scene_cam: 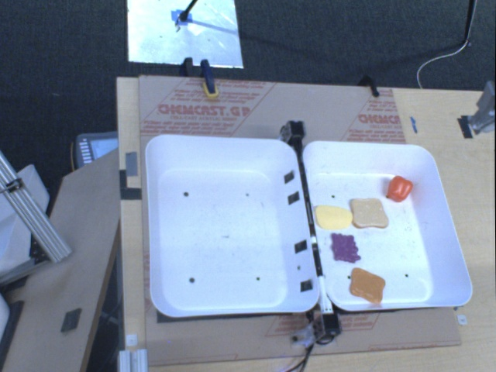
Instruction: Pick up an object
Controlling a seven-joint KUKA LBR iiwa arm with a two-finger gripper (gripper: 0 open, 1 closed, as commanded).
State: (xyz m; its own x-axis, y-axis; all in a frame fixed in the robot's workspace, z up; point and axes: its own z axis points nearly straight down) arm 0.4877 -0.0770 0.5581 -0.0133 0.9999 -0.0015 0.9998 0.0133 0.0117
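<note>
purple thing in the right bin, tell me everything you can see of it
The purple item is a small, lumpy, bumpy-edged cluster, like a toy bunch of grapes, matte and probably plastic or foam. It lies flat on the floor of the right bin, near the divider between the bins. The yellow piece sits just behind it and the orange-brown piece just in front; it appears to touch neither.

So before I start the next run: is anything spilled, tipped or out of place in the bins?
Nothing stands out. The red piece, toast slice, yellow piece, purple cluster and orange-brown piece all lie inside the right bin, none over its rim.
</note>
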